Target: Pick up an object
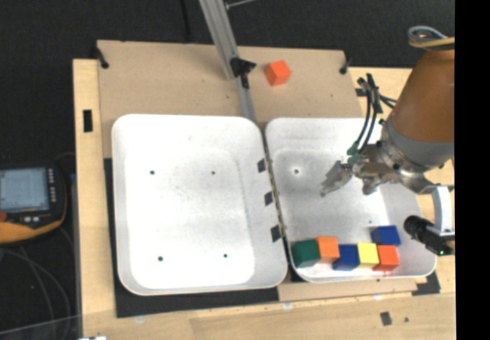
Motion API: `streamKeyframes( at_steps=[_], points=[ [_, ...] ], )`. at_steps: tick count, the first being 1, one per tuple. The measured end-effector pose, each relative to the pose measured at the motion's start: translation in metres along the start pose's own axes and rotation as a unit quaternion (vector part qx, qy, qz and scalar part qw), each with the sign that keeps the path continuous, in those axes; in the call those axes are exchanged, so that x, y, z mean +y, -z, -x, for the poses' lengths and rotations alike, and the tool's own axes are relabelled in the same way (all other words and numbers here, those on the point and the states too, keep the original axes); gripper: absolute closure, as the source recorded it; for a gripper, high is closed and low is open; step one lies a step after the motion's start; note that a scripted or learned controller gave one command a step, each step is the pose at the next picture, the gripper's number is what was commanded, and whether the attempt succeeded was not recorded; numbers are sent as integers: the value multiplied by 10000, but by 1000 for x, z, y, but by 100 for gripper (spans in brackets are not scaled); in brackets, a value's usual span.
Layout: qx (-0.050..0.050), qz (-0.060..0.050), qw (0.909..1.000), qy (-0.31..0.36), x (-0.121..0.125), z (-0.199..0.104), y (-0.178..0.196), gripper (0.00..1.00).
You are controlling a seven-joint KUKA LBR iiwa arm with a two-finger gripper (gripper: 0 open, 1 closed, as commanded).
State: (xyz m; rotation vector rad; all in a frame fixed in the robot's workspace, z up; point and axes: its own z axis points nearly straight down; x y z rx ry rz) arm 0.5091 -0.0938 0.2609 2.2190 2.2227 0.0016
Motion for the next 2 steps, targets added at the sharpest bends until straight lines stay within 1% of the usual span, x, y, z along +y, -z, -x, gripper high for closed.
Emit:
streamKeyframes(
  at_steps=[1,2],
  points=[
    [-13,-27,10000,-26,20,45,-64,0],
    [-16,-32,10000,-33,30,118,-147,0]
  ],
)
